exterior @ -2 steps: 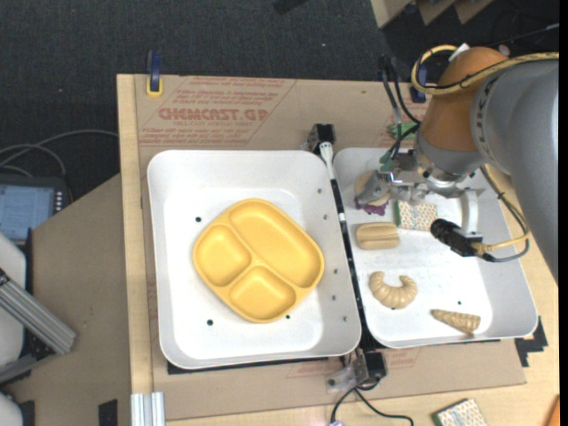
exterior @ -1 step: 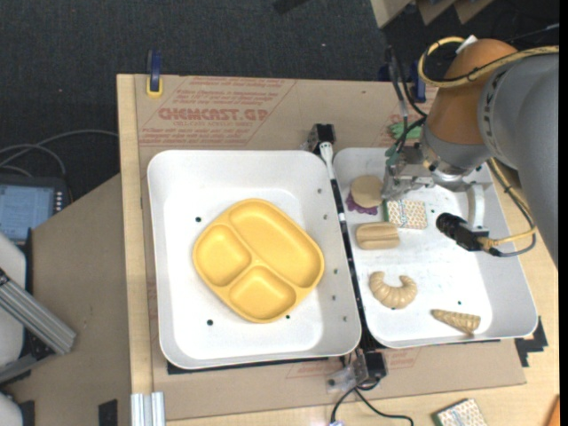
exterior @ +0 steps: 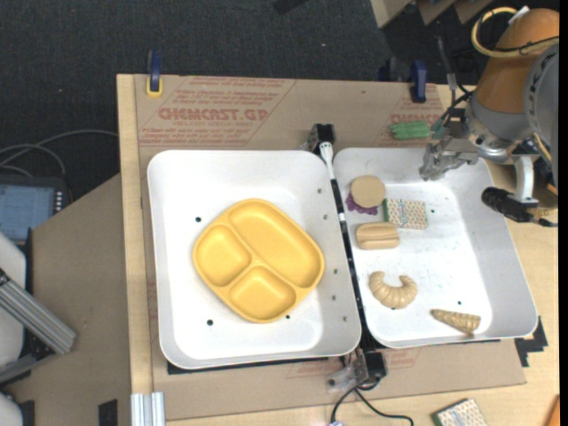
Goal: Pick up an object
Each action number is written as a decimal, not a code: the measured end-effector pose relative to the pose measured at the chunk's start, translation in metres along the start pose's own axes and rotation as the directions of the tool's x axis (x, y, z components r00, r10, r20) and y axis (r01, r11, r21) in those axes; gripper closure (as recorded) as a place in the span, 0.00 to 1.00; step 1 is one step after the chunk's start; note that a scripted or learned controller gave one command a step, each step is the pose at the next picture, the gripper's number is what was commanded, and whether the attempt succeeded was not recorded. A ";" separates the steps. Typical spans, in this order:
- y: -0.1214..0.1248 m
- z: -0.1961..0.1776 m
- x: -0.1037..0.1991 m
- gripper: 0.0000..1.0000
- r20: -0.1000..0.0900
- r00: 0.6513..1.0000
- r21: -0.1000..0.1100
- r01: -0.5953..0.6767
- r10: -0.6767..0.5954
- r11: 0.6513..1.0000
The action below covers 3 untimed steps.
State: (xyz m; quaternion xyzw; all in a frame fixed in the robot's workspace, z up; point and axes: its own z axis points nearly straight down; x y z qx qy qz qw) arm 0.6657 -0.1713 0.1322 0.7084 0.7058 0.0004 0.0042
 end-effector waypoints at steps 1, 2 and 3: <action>-0.001 0.002 0.005 0.00 -0.004 1.000 0.006 0.004 -0.004 1.000; -0.048 0.041 0.072 0.00 0.005 1.000 -0.009 0.008 -0.008 1.000; -0.039 0.046 0.027 0.00 -0.001 1.000 0.000 0.001 -0.001 1.000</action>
